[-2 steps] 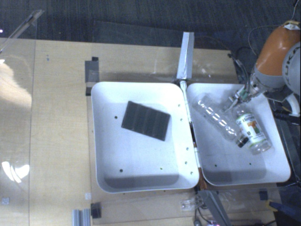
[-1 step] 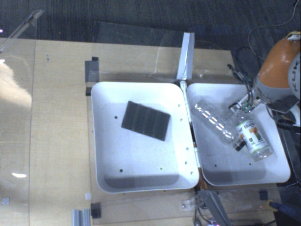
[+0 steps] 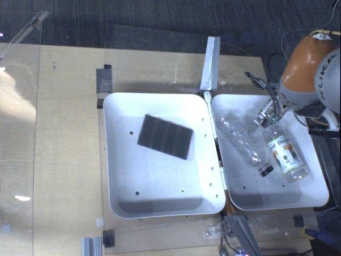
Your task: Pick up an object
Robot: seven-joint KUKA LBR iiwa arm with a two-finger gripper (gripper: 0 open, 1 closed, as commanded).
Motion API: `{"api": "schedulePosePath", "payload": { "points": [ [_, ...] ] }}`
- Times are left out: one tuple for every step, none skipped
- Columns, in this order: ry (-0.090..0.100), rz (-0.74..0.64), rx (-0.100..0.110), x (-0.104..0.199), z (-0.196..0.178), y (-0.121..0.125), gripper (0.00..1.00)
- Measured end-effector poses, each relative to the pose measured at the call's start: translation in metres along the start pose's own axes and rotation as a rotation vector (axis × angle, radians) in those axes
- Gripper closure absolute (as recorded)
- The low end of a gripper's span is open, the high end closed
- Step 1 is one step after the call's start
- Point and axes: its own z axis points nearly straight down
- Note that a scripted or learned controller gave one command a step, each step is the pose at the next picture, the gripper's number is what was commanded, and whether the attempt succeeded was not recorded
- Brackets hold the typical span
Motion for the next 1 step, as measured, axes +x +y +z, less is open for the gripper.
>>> {"api": "schedulePosePath", "payload": {
  "points": [
    [-0.033,-0.086,-0.01,0.0418,-0.0072,0.0148,0.0]
  ]
}}
